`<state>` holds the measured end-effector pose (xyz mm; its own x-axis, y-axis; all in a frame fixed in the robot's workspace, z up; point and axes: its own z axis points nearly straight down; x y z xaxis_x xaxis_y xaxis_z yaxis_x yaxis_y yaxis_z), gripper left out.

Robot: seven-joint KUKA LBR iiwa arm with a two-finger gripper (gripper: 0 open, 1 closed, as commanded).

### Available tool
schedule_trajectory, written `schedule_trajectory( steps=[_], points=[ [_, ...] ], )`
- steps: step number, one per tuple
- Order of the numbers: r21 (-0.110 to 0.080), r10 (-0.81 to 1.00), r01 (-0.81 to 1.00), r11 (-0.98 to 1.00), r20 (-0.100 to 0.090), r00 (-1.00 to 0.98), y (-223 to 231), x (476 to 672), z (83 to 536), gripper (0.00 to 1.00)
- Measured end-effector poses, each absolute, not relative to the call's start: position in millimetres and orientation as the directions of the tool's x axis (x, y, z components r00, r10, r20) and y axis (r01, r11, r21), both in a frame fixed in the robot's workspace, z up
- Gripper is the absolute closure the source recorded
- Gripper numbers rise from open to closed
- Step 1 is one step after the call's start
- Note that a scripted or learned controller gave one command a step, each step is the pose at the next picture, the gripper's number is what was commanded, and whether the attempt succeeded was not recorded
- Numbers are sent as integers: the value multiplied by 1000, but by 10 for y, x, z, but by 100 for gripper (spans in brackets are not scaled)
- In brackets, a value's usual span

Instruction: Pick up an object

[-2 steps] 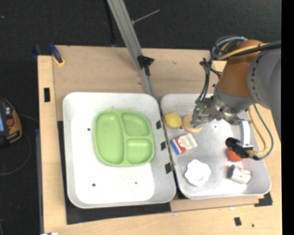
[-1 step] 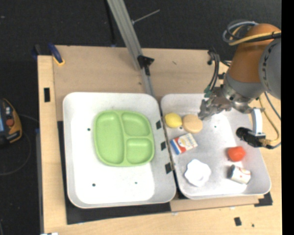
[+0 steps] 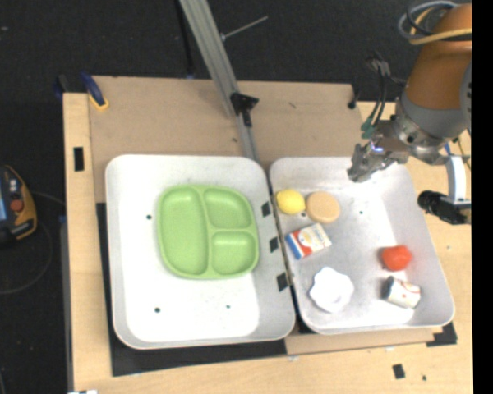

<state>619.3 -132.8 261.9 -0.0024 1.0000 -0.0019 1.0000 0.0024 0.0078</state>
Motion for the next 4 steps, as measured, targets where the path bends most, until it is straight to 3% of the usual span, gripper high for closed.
schedule_trajectory(
  steps=[1, 3, 4],
  points=[
    [4, 1000, 1000, 4, -1, -4, -1339, 6202, 2767, 100],
    [1, 1000, 1000, 7, 1, -7, -281, 5887, 2768, 100],
    [0, 1000, 1000, 8, 1, -8, 221, 5854, 2775, 100]
  ],
)
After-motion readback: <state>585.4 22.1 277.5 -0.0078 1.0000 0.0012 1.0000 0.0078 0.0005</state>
